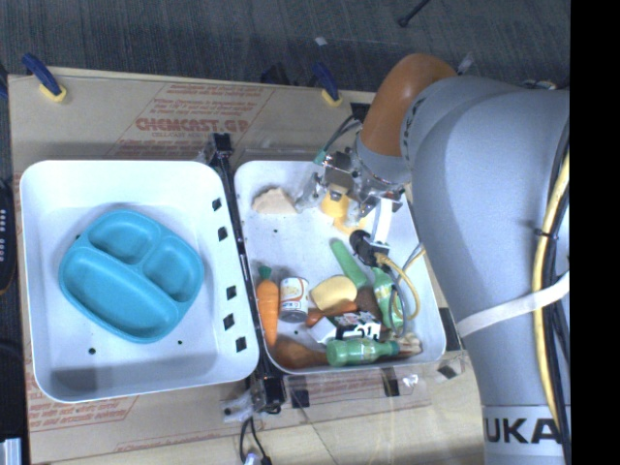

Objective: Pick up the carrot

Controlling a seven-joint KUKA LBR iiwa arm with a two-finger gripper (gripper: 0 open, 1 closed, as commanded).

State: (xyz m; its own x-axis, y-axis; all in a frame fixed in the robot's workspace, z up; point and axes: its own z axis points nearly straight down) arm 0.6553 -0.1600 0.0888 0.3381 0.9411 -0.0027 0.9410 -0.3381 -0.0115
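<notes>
Carrot, a long orange tapered root (266,305), lies along the right white bin's (291,174) left wall at the near end, touching a small labelled can (293,298) on its right. Bare bin floor opens just beyond it. Far right, the grey gripper (347,197) hangs over a yellow piece; whether its jaws are apart cannot be told.

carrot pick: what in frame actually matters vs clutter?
Matters:
carrot, lying by the right bin's left wall
gripper, up at that bin's far end, apart from the carrot
right bin

Clutter:
blue divided plate in the left bin
small can beside the carrot
green bottle
pale food piece
</notes>
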